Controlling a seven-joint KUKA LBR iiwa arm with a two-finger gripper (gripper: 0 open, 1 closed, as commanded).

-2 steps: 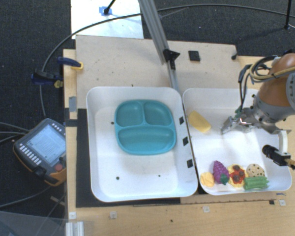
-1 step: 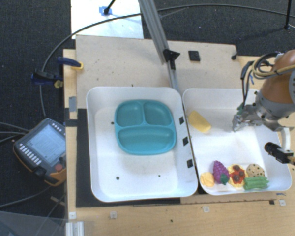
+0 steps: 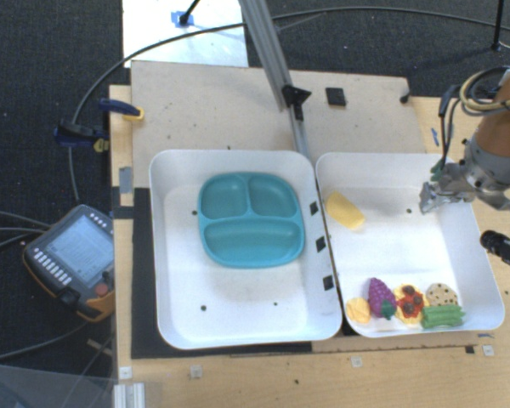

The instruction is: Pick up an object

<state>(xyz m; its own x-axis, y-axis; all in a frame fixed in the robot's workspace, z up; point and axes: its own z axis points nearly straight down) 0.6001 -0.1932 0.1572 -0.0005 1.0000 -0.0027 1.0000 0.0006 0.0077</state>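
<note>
Plainly, the yellow block (image 3: 345,211) lies in the right bin (image 3: 472,228) near its far-left corner, long axis slanting from far-left to near-right. It sits well to the left of my gripper (image 3: 434,195) at the bin's far right; nothing is in its grip.

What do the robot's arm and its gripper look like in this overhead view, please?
The arm is rounded, with an orange-tan band above a grey wrist section. Yellow and dark cables loop beside its upper part. The small two-finger gripper is grey metal, boxy and angular, at the wrist's left end. A black fitting sticks out below the wrist.
</note>
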